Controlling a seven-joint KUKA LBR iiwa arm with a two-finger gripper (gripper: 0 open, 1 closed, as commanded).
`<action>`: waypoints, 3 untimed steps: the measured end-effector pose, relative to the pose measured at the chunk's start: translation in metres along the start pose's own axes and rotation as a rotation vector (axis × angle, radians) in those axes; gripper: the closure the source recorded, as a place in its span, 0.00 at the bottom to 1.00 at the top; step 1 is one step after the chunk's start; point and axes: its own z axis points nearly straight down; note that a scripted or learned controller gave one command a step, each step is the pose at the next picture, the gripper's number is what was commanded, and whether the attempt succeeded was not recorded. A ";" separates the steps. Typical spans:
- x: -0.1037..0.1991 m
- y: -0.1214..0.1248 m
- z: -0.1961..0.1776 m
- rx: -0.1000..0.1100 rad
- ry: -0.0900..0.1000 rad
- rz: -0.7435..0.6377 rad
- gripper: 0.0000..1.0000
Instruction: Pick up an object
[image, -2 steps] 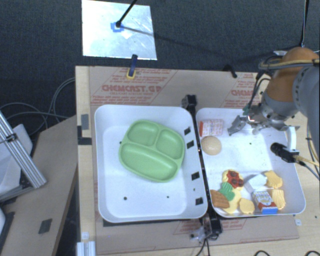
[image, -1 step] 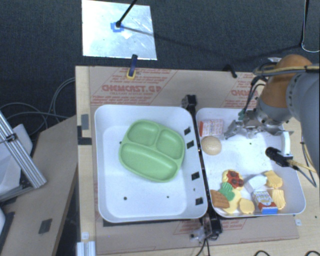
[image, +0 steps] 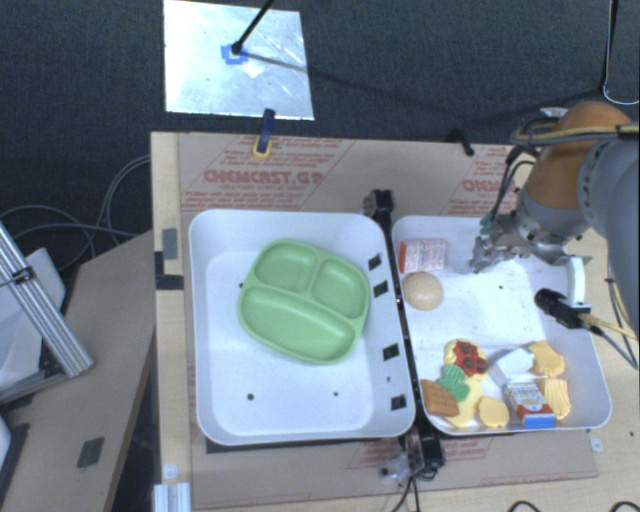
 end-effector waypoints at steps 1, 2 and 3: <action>0.007 0.002 -0.047 -0.001 0.000 0.002 1.00; 0.005 0.012 -0.109 -0.003 -0.001 0.001 1.00; 0.005 0.014 -0.129 0.001 0.000 0.001 1.00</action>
